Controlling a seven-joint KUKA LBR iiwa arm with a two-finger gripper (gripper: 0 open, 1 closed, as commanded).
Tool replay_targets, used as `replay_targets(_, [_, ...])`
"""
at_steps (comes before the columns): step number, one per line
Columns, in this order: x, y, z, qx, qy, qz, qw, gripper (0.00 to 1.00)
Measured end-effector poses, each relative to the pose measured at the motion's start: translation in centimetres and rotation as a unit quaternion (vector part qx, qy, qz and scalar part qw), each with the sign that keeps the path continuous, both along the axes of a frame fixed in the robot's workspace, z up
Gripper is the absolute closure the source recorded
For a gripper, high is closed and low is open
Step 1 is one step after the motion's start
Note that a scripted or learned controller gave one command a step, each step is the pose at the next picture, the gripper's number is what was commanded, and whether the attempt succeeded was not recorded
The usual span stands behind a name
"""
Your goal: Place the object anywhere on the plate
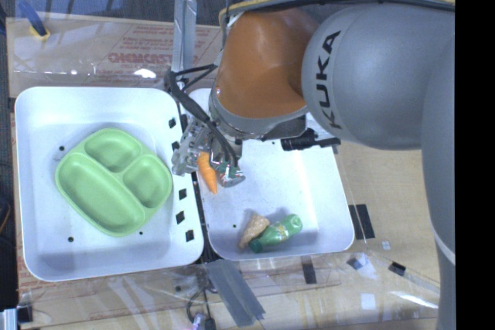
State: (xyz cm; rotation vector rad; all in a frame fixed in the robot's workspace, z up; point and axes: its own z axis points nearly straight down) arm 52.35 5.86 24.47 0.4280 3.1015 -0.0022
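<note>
Resting in left bin (39, 166): plate (114, 179)

- Plate (114, 180) lies in the left bin (46, 112).
- Carrot (207, 173) sits at the gripper (203, 160), over the seam between the bins.
- Two items (271, 232) lie in the right bin (325, 197), near its front wall.

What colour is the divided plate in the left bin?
Light green plate, clearest in the camera view.

Bulky grey arm (387, 66) lettered KUKA in black — orange band (259, 66), black cables trailing — metal hand (203, 158)
</note>
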Motion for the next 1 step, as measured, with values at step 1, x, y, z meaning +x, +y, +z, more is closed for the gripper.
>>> replay_targets(1, [7.13, -1.81, -5.36, 0.0008, 0.005, 0.047, 0.9989, 1.0])
